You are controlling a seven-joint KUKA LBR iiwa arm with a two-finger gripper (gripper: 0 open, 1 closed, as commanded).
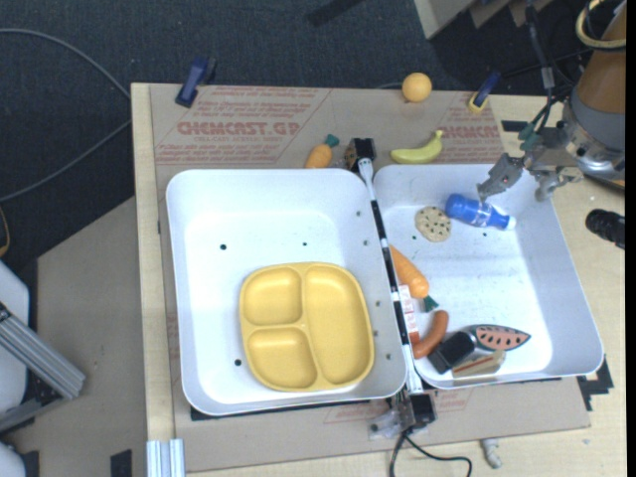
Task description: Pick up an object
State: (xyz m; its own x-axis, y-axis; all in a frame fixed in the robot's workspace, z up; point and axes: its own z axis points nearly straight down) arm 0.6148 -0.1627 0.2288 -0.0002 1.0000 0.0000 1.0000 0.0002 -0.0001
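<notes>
In the right bin [556, 266], a blue bottle [478, 211] lies on its side near the far wall. A round brown cookie [432, 224] sits just left of it. An orange carrot [409, 271] rests against the divider, with a red sausage-like piece [431, 333] nearer the front. A watermelon slice [500, 338] and a black block [457, 350] occupy the front corner. My gripper [520, 183] hangs over the bin's far right part, open, with nothing between its fingers. Its left finger [496, 180] is just above the bottle's right end.
The left bin [199, 266] holds a yellow divided plate [304, 324]. On the board behind the bins lie a banana [417, 150], an orange ball [417, 87], a small orange toy [320, 154] and a black piece [363, 150]. Blue clamps [194, 82] grip the far edge.
</notes>
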